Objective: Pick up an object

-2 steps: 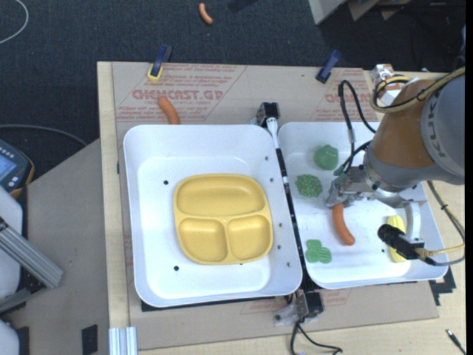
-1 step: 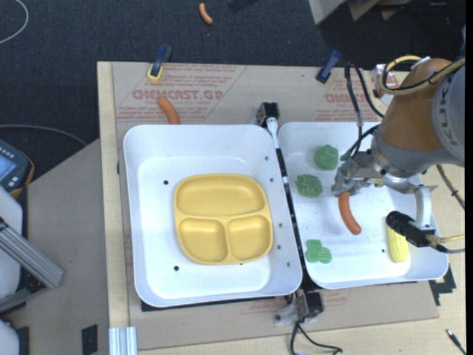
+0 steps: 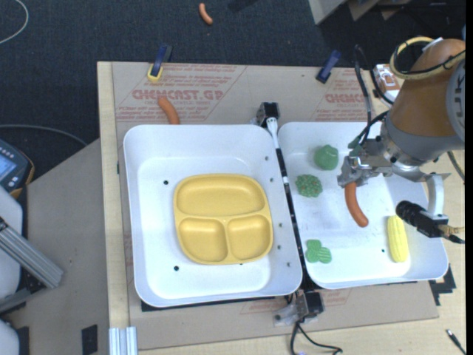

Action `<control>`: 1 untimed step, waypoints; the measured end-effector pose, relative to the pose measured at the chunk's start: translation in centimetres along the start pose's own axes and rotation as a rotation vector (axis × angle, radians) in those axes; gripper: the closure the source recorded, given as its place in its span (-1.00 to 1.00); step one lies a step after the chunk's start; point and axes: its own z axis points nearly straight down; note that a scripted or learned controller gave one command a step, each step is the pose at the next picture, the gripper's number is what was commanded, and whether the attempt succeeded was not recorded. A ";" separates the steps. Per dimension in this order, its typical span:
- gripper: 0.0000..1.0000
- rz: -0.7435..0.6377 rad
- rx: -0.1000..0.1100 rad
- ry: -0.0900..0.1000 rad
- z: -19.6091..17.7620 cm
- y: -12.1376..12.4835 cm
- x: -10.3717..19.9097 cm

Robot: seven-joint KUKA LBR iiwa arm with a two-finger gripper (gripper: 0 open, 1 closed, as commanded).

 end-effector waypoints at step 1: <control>1.00 0.000 -0.001 0.000 -4.1 0.2 0.0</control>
